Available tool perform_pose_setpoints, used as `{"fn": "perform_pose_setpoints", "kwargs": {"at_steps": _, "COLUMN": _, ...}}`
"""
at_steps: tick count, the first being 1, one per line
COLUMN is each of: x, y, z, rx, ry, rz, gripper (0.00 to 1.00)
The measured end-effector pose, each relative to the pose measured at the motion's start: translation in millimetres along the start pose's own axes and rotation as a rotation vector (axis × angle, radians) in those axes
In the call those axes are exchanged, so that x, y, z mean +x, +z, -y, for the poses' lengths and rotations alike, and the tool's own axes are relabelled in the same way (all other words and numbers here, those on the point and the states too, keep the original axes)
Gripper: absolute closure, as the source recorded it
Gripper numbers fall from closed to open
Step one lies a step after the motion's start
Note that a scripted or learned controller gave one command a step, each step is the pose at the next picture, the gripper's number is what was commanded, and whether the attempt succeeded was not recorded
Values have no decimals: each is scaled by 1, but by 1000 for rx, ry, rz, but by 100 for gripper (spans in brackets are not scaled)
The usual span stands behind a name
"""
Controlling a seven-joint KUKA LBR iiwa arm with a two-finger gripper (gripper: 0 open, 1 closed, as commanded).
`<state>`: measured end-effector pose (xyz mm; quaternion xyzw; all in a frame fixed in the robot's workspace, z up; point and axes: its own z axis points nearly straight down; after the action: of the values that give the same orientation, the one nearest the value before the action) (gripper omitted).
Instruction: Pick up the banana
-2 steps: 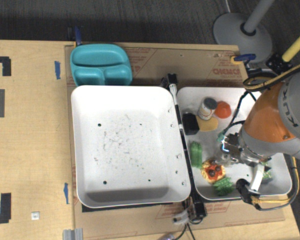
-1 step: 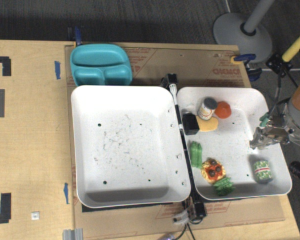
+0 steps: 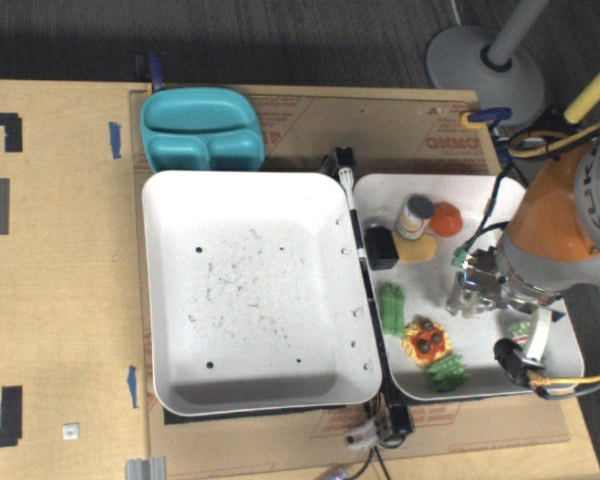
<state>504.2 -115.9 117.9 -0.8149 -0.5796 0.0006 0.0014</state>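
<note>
left bin (image 3: 250, 288): biggest thing on the bench, and we see just scuffs and specks on its floor.
right bin (image 3: 480, 180): this is where all the toys sit.
arm (image 3: 555, 228): it reaches in over the right bin's right side, orange band up top.
teal tray (image 3: 202, 128): parked behind the left bin, not involved.
gripper (image 3: 472, 290): it hangs low over the middle of the right bin. We can't tell whether it's released or clenched, and we see nothing in it.
banana (image 3: 418, 250): our best guess is the pale yellow piece near the bin's back left, touching a black block (image 3: 381, 247) with a small can (image 3: 414, 216) just behind it. It's near the gripper but apart from it.
orange ball (image 3: 445, 218): beside the can.
progress: we'd say the pick isn't made yet. The banana still lies in the bin, so the reach, grasp and lift are all left.
</note>
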Motion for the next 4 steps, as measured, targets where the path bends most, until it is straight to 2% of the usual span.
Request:
{"fn": "perform_pose_setpoints", "kwargs": {"at_steps": 1, "x": 13, "y": 30, "z": 28, "rx": -15, "ry": 0, "rz": 1, "gripper": 100}}
{"fn": "perform_pose_setpoints", "kwargs": {"at_steps": 2, "x": 13, "y": 20, "z": 27, "rx": -16, "ry": 1, "rz": 2, "gripper": 100}}
{"fn": "perform_pose_setpoints", "kwargs": {"at_steps": 3, "x": -38, "y": -100, "z": -10, "rx": -4, "ry": -216, "rz": 2, "gripper": 100}}
{"fn": "perform_pose_setpoints", "kwargs": {"at_steps": 4, "x": -11, "y": 31, "z": 7, "rx": -6, "ry": -276, "rz": -1, "gripper": 100}}
